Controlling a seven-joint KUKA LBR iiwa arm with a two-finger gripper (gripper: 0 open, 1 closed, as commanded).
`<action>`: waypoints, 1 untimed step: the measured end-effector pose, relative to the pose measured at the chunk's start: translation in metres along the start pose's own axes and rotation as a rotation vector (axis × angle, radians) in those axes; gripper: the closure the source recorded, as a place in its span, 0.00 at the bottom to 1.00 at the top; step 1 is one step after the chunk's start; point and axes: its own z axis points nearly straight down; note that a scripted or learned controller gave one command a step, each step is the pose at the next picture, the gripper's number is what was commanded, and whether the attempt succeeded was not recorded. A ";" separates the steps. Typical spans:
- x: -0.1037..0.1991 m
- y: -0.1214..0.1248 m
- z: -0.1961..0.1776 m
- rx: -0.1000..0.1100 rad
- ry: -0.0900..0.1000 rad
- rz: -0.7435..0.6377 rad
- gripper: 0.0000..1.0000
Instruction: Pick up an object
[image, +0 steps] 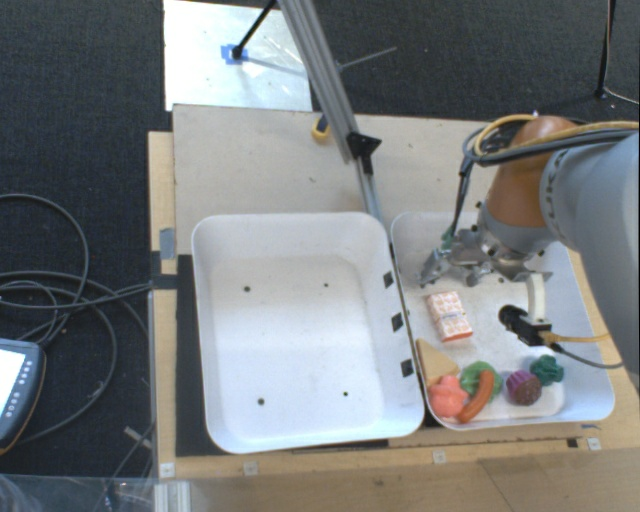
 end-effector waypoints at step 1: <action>0.000 0.002 -0.013 -0.005 0.000 0.001 1.00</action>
